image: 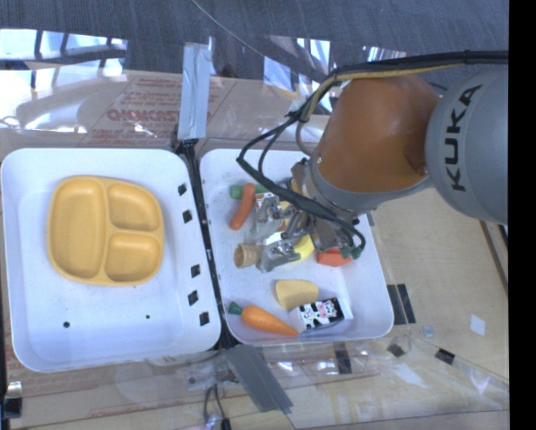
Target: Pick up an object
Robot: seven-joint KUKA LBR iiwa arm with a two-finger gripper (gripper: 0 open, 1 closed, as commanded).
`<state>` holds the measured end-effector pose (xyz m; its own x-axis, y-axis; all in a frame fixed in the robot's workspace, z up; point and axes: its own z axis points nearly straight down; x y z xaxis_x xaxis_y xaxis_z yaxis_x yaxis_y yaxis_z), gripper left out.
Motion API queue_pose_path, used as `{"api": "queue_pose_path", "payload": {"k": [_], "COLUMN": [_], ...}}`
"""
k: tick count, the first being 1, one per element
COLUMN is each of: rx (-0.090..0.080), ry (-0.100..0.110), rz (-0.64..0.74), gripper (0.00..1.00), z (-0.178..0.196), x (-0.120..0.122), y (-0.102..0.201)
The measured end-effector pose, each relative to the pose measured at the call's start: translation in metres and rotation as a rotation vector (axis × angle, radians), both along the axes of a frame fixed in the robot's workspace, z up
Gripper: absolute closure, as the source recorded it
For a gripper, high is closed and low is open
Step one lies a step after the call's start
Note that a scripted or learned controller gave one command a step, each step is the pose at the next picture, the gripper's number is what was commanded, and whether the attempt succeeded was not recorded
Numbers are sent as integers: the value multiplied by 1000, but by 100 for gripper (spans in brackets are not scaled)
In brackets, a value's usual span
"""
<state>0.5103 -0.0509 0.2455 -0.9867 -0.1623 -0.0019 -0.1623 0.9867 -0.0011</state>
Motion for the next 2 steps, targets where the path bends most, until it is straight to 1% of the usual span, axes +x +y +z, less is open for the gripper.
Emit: {"api": "queue_pose_path", "payload": {"k": [1, 2], "rx": [-2, 0], "ry": [-3, 0], "rz": [65, 266], "gripper": [100, 100], "z": [11, 10], "x": [-12, 51], "y": [-58, -26]}}
